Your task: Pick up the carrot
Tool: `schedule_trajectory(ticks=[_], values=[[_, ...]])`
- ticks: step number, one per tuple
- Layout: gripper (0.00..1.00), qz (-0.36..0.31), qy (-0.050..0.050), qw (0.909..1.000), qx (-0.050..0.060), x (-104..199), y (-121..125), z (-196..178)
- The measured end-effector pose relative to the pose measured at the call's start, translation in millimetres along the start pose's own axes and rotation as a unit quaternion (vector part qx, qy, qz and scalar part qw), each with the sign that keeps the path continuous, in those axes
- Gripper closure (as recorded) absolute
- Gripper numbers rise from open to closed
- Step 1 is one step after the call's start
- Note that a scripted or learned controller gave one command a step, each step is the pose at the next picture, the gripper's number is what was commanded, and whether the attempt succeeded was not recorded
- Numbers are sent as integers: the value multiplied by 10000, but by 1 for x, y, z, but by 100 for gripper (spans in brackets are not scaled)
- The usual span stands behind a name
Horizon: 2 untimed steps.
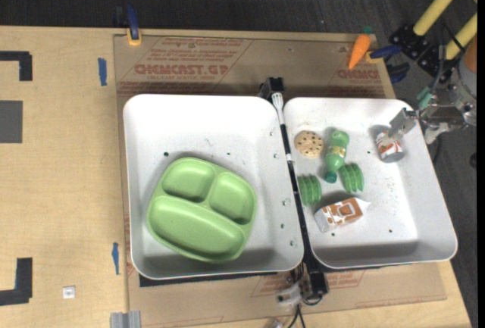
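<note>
The approach step is in hand: the metal two-finger tool (402, 126) hovers at the right white bin's (424, 243) far right rim; its spread I cannot tell. The small orange carrot (359, 51) lies on the tabletop beyond that bin, so the next move must reach outward. That bin holds a round cookie (308, 143), green toys and a small carton (342, 213).

The end effector (402, 124) reaches in from the right edge, hanging low.

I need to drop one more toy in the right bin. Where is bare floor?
Bare floor lies along the right white bin's near right side, beyond the orange-and-white carton. Its left half is crowded: round tan cookie, green bottle, green ridged pieces.
</note>
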<state>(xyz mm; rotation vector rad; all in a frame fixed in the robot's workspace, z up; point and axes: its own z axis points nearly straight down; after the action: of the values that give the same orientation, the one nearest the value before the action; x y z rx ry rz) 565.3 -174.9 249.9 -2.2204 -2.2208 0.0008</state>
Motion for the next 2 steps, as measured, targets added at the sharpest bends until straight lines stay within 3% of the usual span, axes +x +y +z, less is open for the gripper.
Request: schedule_trajectory(ticks=[1,2], values=[[0,-198,-6,9998,-13,31,30,122],[0,364,-2,9993,-11,70,73,97]])
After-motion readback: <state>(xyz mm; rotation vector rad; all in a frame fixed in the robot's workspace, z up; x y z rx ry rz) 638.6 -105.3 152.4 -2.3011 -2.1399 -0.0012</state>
